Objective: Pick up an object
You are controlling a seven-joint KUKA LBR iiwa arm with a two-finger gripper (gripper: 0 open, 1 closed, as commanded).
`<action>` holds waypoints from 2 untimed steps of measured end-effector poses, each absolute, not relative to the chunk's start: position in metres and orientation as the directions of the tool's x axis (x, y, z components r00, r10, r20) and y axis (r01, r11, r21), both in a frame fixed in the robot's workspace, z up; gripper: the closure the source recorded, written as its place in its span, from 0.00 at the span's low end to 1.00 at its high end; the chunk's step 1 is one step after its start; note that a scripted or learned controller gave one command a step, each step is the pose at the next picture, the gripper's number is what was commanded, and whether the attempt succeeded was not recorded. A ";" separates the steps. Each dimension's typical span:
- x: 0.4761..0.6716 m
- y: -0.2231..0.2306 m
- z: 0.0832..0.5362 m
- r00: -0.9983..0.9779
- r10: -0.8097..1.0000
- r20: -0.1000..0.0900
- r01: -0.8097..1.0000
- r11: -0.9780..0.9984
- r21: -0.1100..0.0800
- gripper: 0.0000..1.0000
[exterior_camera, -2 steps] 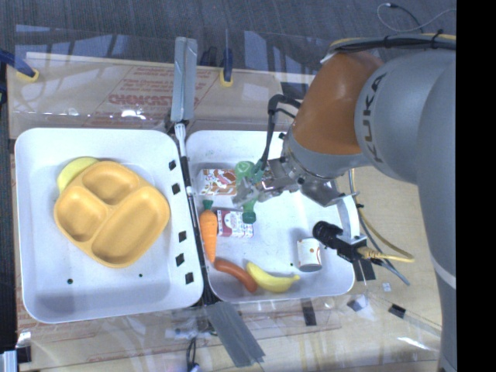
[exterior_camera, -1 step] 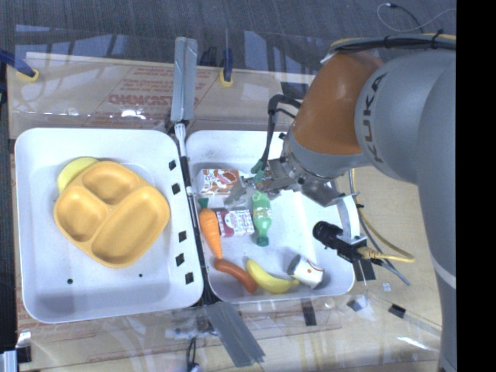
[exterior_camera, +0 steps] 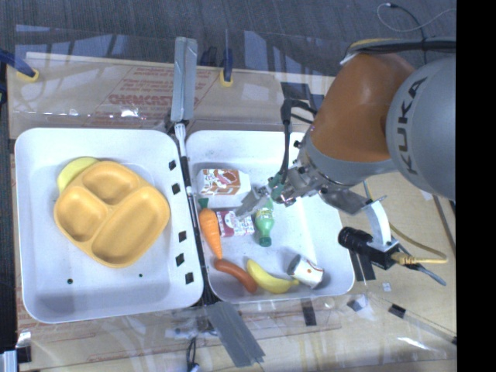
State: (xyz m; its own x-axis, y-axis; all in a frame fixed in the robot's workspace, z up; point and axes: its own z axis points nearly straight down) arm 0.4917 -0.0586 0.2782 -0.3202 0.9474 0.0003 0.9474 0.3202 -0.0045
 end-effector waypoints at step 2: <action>0.479 -0.096 0.238 -0.060 0.998 0.002 0.998 0.060 -0.010 0.00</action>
